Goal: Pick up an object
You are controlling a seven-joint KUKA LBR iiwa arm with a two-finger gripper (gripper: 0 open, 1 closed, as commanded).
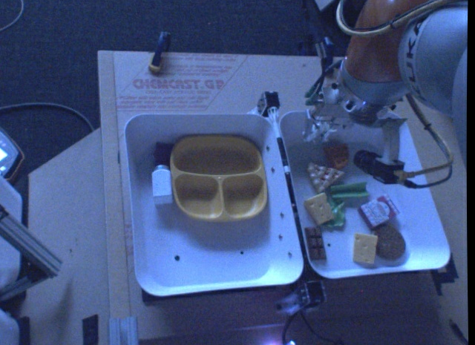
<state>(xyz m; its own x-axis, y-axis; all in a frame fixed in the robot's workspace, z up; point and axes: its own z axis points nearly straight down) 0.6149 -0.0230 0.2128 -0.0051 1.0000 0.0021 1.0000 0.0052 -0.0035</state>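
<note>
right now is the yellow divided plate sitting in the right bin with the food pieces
No, the yellow divided plate sits in the left bin, while the food pieces lie in the right bin.

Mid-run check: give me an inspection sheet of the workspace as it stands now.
Surface: bench with two white bins side by side.
Job's things: right bin holds pizza slice, two cheese blocks, green beans, chocolate bar, cookie.
Clutter: left bin holds yellow divided tray, small white bottle.
Grippers: gripper over right bin's far corner.
Cables: hoses looping off the arm.
Surroundings: dark floor.
</note>
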